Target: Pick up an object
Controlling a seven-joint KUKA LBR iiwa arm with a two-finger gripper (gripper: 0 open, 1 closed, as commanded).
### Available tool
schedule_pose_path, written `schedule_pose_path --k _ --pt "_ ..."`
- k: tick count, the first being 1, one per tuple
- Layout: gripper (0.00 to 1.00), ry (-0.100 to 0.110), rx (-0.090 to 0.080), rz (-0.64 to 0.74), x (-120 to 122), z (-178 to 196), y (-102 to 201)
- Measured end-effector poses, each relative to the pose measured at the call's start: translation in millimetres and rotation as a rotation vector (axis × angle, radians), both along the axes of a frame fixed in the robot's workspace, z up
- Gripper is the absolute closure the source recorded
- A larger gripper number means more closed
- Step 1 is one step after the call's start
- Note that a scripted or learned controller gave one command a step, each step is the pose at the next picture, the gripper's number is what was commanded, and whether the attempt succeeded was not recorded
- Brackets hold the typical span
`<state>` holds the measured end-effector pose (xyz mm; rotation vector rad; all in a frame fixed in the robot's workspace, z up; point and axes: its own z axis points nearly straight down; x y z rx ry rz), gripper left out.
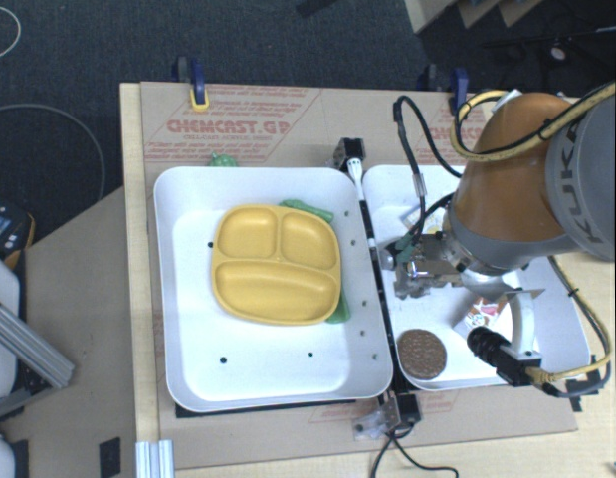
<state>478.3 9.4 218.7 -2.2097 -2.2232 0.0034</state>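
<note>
Red print reading "CHEMCAST GP" is running across the brown protective sheet [228, 125] that is covering the counter behind the bins, with smaller lines under it too small to read. The letters "KUK" are showing on the grey arm [586, 192] at the right edge.

The left bin [178, 267] is holding a yellow divided plate [278, 265], which is lying face up on a green item [309, 208] that is peeking out at its far and right edges.

The right bin [387, 182] is holding a round brown disc [423, 353] near its front left corner and a small white and red item [484, 315] just beside it to the right.

The gripper [415, 267] is hanging over the right bin's left side, behind the disc and apart from it. Whether it is wide or narrow cannot be told, and nothing is showing in its grasp.
</note>
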Motion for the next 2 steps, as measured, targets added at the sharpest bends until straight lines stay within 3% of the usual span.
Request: schedule_pose_path --k 1,2 --pt "1.00 -0.014 0.002 0.007 1.4 76.8 94.1" --pt "1.00 -0.021 0.001 -0.004 2.4 200.4 96.0"
